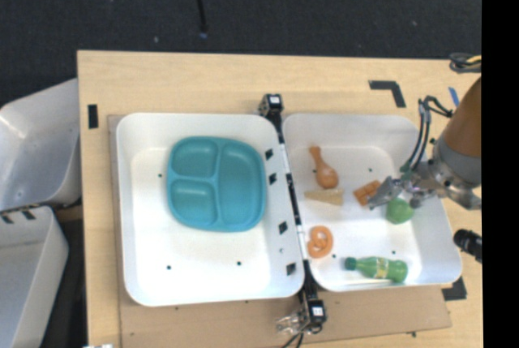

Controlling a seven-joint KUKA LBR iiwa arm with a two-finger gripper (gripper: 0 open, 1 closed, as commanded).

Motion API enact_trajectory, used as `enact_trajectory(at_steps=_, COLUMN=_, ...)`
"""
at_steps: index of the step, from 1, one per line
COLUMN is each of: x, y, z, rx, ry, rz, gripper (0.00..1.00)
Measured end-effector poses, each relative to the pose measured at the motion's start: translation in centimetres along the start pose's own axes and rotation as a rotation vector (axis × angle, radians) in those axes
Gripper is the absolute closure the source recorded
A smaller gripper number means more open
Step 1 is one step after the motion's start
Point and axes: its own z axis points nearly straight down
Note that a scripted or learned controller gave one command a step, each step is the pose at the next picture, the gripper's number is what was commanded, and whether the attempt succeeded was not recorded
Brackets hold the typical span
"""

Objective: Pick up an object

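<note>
My gripper [397,197] reaches in from the right and hangs over the right side of the right bin [422,132]. A round green object [400,213] lies directly under it, partly covered by it. Whether they touch cannot be judged from this view. A small orange block [366,191] sits just left of the gripper. Further left are a tan wedge [324,197] and an orange drumstick-shaped toy [323,168]. An orange ring-shaped piece [319,242] lies near the bin's left wall, and a green bottle [375,267] lies on its side along the front.
The left bin [138,257] holds a teal divided plate [216,182]. A black-clipped divider [285,192] separates the two bins. Cables and the orange-banded arm [462,135] occupy the right edge. The wooden bench [203,79] surrounds both bins.
</note>
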Motion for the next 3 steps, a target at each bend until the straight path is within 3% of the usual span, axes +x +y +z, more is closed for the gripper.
enact_trajectory(at_steps=1, x=-0.8, y=-0.2, z=2.9, rx=-0.02, ry=-0.008, rz=-0.002, gripper=0.0)
enact_trajectory(at_steps=2, x=-0.8, y=-0.2, z=2.2, rx=-0.02, ry=-0.007, rz=-0.001, gripper=1.0)
enact_trajectory(at_steps=3, x=0.1, y=0.1, z=-3.1, rx=-0.01, ry=-0.002, rz=-0.005, gripper=1.0)
